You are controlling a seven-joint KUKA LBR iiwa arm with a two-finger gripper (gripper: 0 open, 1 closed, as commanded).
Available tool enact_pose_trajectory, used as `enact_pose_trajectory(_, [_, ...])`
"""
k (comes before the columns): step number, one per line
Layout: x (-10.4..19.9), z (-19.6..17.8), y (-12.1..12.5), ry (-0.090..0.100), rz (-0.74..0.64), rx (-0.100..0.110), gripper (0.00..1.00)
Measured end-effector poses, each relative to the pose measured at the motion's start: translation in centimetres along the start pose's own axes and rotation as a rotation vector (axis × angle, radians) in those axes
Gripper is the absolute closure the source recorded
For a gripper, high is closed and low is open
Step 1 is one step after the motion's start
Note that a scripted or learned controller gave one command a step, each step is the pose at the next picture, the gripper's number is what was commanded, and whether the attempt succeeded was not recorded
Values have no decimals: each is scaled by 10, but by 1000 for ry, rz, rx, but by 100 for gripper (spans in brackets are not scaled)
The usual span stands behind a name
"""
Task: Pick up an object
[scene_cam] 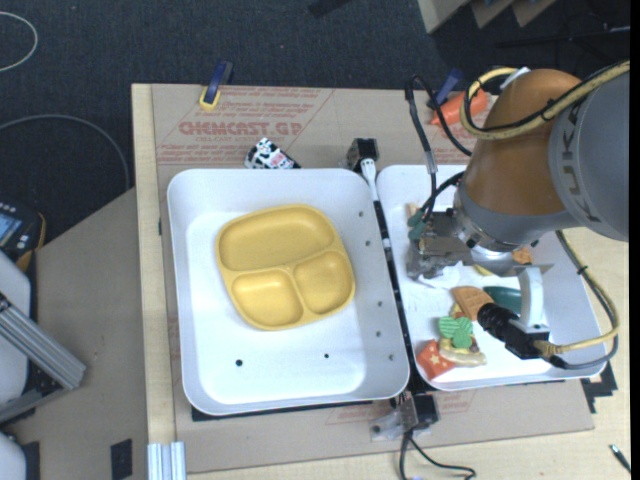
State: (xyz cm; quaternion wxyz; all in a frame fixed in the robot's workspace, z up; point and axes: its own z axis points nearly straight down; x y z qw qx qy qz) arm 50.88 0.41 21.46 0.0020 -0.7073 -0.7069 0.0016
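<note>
Camera view: fingers (432, 251) low over the right bin's (575, 366) upper left; how far open, and whether holding anything, could not be told. Small toys (458, 336) lay in that bin's near-left corner, just toward the camera from the fingers

A robotics lab: white bins (190, 268) on a cardboard-topped bench (160, 148) (loose cables (20, 38) trailing), dark carpet (90, 18).
</note>
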Motion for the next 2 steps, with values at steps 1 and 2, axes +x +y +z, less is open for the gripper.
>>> enact_pose_trajectory(1, [6, 0, 2, 0, -2, -4, 100])
enact_pose_trajectory(2, [7, -21, 3, -1, -2, -9, 100])
